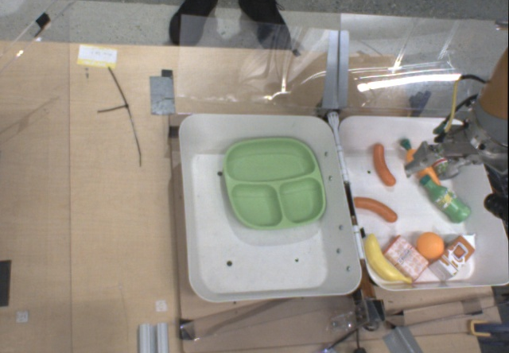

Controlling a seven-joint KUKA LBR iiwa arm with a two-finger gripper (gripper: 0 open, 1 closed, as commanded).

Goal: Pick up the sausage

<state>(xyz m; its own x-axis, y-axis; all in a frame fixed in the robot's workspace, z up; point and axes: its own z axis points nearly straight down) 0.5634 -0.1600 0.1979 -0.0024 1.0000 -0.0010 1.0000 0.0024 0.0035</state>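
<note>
Claw (433,159) hung low over the right bin (477,280), near its far right part, and whether its fingers were spread or closed could not be told from the slanted view; nothing could be seen held in it. Two sausages lay in that bin, both to the claw's left in the view. The upper sausage (384,164) sat close by, just beside a small green item and roughly level with the claw, its long axis running nearly toward and away from the camera with a slight lean. The lower sausage (375,208) lay nearer the camera and close to the bin's left wall, its long axis running mostly left to right with a slight downward tilt to the right. A green bottle (445,202) lay just below the claw. By my judgement the upper sausage was the nearer target, calling for a short shift leftward and fingers set across its narrow width.
</note>
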